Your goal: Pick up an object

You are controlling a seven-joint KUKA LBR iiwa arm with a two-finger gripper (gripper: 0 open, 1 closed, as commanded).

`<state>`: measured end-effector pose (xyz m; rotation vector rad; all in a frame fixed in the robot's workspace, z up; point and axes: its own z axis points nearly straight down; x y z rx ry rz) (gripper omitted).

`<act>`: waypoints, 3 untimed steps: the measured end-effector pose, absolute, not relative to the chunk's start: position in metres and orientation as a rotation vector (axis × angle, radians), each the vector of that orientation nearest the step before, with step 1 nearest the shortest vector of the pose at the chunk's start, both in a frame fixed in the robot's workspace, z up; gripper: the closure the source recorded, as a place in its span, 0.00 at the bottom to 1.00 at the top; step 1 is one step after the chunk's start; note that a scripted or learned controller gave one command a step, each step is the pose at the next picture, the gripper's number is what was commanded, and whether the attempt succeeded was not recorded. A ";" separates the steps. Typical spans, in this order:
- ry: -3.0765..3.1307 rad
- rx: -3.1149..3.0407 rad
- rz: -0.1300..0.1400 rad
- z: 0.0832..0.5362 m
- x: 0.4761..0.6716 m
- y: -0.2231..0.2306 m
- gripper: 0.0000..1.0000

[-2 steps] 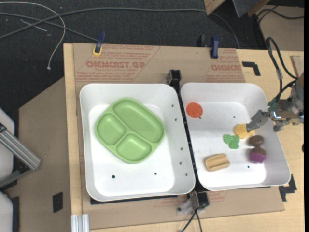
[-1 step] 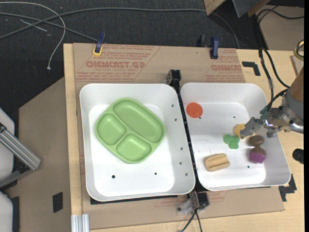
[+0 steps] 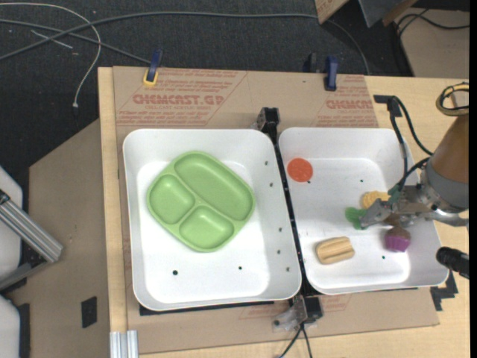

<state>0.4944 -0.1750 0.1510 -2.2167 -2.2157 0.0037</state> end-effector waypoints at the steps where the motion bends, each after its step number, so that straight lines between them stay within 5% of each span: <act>1: -2.216 -2.216 0.003 0.098 0.489 -0.164 0.00; 2: -2.220 -2.222 -0.003 0.112 0.491 -0.165 1.00; 3: -2.228 -2.224 -0.006 0.174 0.499 -0.168 1.00</act>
